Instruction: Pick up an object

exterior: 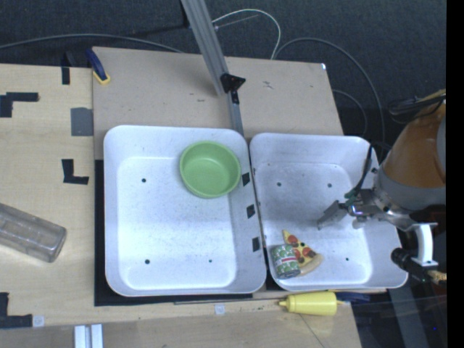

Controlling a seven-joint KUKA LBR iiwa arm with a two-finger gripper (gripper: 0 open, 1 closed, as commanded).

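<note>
In the right bin point(348, 149), near its front left corner, lies a toy pizza slice point(303, 254) with a small green-and-red printed object point(283, 260) touching its left side. A green bowl point(209, 169) sits upright at the back right of the left bin point(130, 140). My gripper point(329, 217) reaches in from the right over the right bin's middle. It is a little behind and to the right of the pizza slice, and I see nothing in it.
A yellow squeeze bottle point(313, 304) lies on the bench just in front of the right bin. A clear plastic tumbler point(29, 232) lies to the left of the bins. A slanted metal pole point(209, 42) meets the bins' back edge.
</note>
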